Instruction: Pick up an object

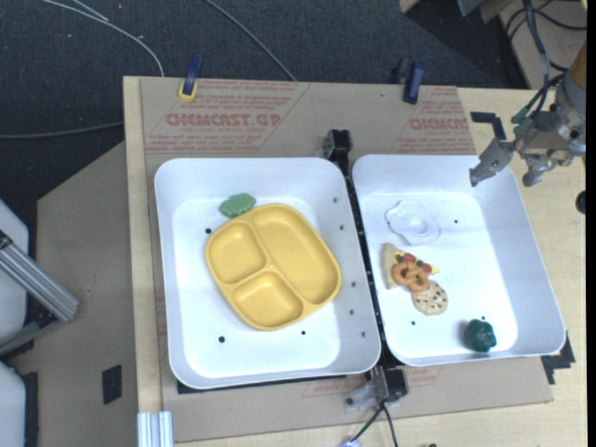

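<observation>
Green lump (480,335) lies nearest in right bin (531,250), beside cookie (429,299) and pizza slice (408,270). Gripper (510,168) hovers over far rim, jaws spread, grasping nothing; likely pre-descent staging.

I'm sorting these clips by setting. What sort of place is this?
Probably a robotics lab: two white bins on a clamped board, toy food beside a yellow divided plate, cables on dark carpet.

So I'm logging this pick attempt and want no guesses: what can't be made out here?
- Arm: cut off by the right edge of the camera view; only the gripper end shows.
- Clear item in the right bin: see-through against white, shape unclear.
- Small pile beside it: too small to identify.
</observation>
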Motion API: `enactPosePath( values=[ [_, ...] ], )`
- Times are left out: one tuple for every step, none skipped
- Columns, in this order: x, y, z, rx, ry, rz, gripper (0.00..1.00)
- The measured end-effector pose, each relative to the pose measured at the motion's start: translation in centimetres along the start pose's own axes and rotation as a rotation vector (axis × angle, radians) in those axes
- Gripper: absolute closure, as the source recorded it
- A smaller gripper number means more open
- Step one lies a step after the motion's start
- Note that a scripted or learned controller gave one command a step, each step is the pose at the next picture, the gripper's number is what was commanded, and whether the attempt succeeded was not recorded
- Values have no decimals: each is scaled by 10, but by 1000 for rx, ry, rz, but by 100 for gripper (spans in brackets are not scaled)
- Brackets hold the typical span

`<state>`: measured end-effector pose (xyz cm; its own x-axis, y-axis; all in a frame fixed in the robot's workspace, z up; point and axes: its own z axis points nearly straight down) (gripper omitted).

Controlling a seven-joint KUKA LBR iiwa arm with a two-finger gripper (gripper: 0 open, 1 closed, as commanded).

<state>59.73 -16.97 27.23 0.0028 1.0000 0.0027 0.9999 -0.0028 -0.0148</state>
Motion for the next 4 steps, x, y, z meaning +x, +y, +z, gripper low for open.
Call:
enactPosePath(
  values=[
    [1,2,-8,-14,-2,-3,0],
    [-4,-2,53,-9,-2,-2,0],
    [-1,-11,101,-10,-1,-3,0],
    [8,-12,159,-10,-1,-3,0]
  ],
)
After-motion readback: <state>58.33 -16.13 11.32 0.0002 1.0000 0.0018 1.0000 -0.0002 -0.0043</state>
